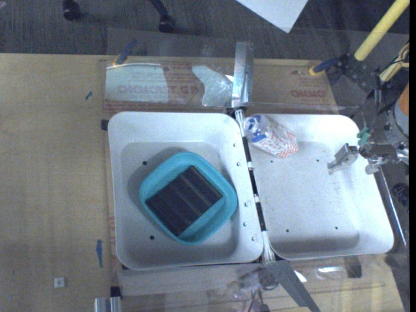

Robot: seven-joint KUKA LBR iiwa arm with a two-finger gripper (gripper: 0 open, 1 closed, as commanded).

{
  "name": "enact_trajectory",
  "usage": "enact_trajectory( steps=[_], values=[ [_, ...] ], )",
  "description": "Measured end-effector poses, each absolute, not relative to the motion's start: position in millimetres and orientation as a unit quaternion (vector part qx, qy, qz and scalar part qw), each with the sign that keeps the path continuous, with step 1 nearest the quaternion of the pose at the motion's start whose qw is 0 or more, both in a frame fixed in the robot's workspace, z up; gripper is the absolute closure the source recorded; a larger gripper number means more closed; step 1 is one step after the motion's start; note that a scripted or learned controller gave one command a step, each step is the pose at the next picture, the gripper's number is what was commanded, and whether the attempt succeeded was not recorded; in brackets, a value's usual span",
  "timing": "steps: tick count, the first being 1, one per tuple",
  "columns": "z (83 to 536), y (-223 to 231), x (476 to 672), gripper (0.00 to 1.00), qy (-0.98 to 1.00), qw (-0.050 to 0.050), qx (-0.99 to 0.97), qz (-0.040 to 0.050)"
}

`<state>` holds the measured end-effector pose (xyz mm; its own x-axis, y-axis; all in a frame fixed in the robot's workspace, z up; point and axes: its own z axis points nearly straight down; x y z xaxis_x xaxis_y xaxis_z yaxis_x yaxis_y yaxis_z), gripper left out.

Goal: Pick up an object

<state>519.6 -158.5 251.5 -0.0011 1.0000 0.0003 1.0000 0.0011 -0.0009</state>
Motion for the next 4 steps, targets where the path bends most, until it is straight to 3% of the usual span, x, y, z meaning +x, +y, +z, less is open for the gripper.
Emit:
enact_trajectory(
  steps=[1,2,3,4],
  values=[
    [241.3,-130.9,596.8,0.00,-0.714,-0.001,-0.700,-0.0004],
    [192.1,-86.6,668.6,0.00,-0.693,-0.008,-0.721,-0.0018],
    [156.7,-87.5,666.5,0.00,-0.714,-0.001,-0.700,-0.0004],
    [96.8,-113.8,587.8,0.00,-0.748,0.000,-0.664,-0.0001]
  ],
)
